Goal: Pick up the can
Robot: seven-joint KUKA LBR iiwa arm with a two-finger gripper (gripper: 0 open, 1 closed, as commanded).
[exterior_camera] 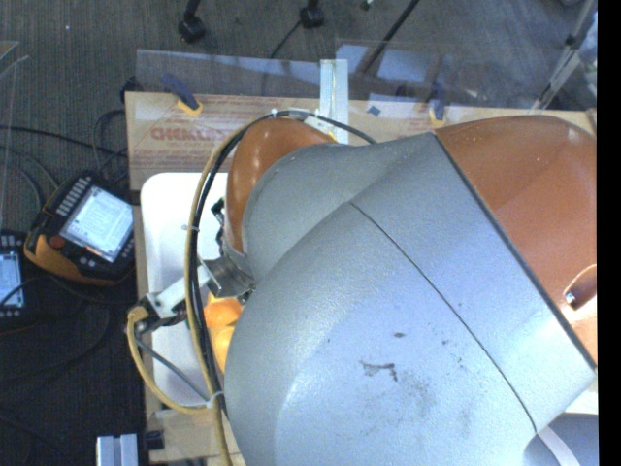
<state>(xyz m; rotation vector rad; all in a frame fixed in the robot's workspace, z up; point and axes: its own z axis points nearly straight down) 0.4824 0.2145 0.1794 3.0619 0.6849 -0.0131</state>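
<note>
The grey arm (408, 309) blocks most of both bins; the jaws are hidden beneath it, so their state cannot be told, and the can's place and axis cannot be told either. One orange object (221, 320) peeks out at the arm's left edge in the left bin (160, 202). Farther left, one pendant (89, 226) lies on the floor.

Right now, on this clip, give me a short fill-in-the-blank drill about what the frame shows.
1. The grey arm hides most of the ____ white bin.
2. The object peeking out beside the arm is ____ in colour.
3. The pendant lies on the ____, left of the bench.

Missing words: left; orange; floor
</note>
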